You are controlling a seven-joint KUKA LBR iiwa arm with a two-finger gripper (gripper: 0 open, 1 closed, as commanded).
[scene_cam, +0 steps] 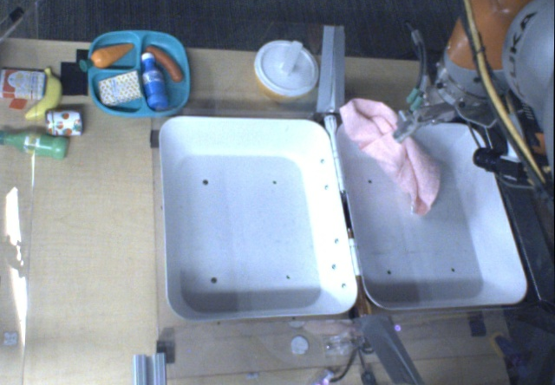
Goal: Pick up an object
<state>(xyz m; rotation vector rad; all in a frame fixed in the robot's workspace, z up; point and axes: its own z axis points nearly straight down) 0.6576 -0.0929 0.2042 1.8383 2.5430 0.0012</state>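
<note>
Two bins side by side: left bin (247,218), right bin (442,253). Cloth (390,153) in right bin, at its far left corner, touching the gripper (406,130). Behind left bin: lidded cup (286,69). Further left: divided tray (139,73) holding toy food. Left of tray: banana (45,95), can (64,122), bottle (35,144).

A robotics lab: arm (507,19) over two white bins (173,201).
</note>
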